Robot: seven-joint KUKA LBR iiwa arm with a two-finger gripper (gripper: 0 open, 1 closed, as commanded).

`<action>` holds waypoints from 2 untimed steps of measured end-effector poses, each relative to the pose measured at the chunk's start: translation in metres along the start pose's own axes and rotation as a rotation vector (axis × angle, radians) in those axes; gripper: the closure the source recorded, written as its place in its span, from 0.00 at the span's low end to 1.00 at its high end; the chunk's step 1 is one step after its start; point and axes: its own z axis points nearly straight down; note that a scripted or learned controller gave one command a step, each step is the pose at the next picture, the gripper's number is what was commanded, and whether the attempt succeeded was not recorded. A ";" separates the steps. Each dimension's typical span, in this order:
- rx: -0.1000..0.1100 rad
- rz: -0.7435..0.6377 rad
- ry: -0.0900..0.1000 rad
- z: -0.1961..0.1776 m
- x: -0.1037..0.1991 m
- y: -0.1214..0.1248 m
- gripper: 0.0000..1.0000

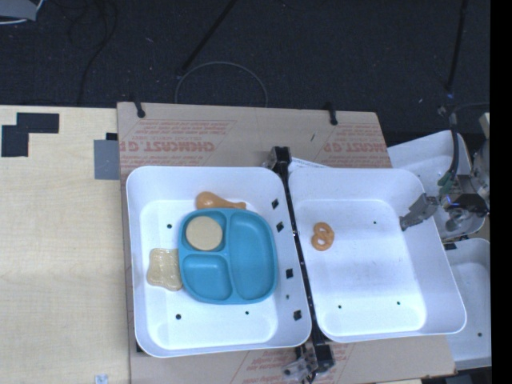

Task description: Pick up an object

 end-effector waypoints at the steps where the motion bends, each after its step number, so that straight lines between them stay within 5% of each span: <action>1: -0.010 -0.002 -0.002 -0.006 0.000 0.002 0.00; 2: -0.006 -0.003 -0.001 0.041 0.003 0.010 0.00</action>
